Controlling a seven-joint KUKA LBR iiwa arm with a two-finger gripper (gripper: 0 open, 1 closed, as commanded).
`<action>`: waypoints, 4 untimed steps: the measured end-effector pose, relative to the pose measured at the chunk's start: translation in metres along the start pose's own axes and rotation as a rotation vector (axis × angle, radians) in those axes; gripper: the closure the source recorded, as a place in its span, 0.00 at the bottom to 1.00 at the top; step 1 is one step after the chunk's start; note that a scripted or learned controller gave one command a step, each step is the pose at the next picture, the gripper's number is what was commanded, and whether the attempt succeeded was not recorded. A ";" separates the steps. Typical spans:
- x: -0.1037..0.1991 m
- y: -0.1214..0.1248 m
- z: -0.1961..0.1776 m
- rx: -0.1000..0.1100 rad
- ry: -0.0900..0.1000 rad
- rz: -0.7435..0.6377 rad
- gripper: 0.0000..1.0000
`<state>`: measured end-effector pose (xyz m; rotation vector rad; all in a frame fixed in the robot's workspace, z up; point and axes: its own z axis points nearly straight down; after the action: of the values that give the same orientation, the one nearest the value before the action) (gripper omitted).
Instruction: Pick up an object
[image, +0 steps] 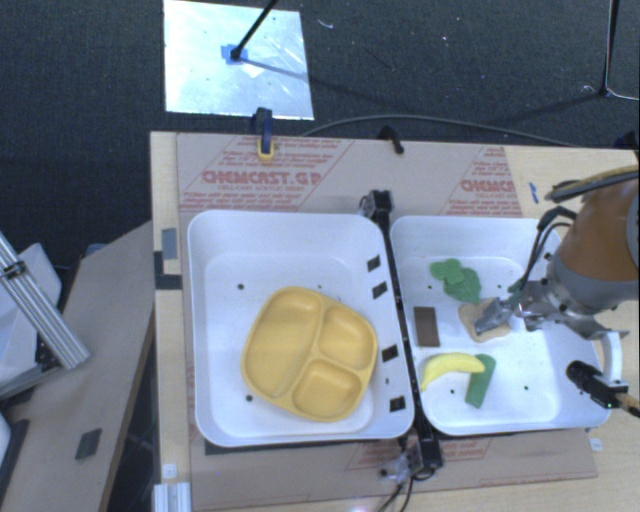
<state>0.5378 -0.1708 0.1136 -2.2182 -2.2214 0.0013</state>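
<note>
- Sitting side by side on the worktop (300, 165), two shallow white bins share a black divider down the middle.
- The left white bin (225, 250) holds a yellow plastic plate with three compartments (310, 353), lying flat near the bin's centre.
- The right white bin (520, 405) holds a green leafy toy vegetable (456, 279) toward the back, a small brown rectangular block (427, 326) near the divider, a yellow toy banana (451, 367), a dark green oblong piece (480, 381) and a tan flat piece (472, 323).
- The banana's long axis runs roughly left to right, curving, with its right end touching the dark green piece, which stands tilted from upper right to lower left.
- The grey arm's end effector (490, 317) sits low over the tan piece; whether its fingers are spread or pressed together cannot be told.
</note>
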 end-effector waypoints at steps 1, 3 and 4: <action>0.000 0.001 0.030 -0.002 -0.001 0.000 0.00; 0.005 0.000 -0.044 -0.009 -0.003 -0.003 1.00; 0.007 -0.002 -0.108 -0.010 -0.003 -0.003 1.00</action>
<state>0.5357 -0.1642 0.2215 -2.2214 -2.2319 -0.0065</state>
